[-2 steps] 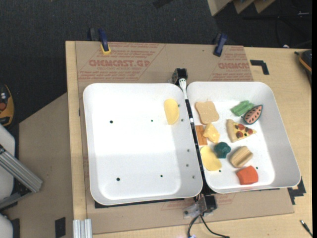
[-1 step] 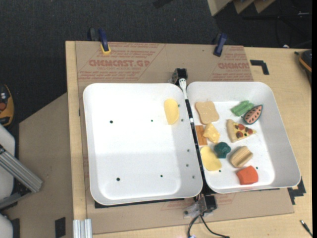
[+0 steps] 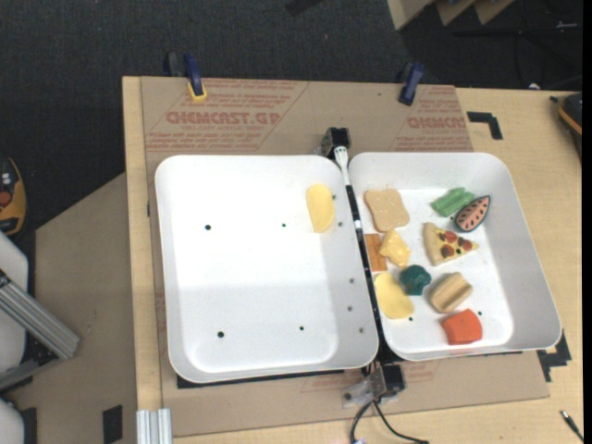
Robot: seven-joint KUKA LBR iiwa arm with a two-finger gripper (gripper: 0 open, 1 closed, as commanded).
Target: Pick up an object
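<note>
The right bin (image 3: 518,248) holds several toy foods: a tan bread slice (image 3: 386,208), a green leaf (image 3: 450,201), a watermelon wedge (image 3: 471,214), a pizza slice (image 3: 448,243), a yellow cheese chunk (image 3: 396,247), an orange piece (image 3: 374,251), a dark teal lump (image 3: 414,278), a bread roll (image 3: 449,292), a pale yellow piece (image 3: 393,298) and a red block (image 3: 462,326). In the left bin (image 3: 240,340) lies one pale yellow oval piece (image 3: 320,208), close to its right wall.
Both bins rest on a cardboard-covered board (image 3: 277,109) held by two blue clamps (image 3: 194,77) at the back. A black clip (image 3: 337,142) sits where the bins meet at the rear. Cables trail off the front edge (image 3: 379,405).
</note>
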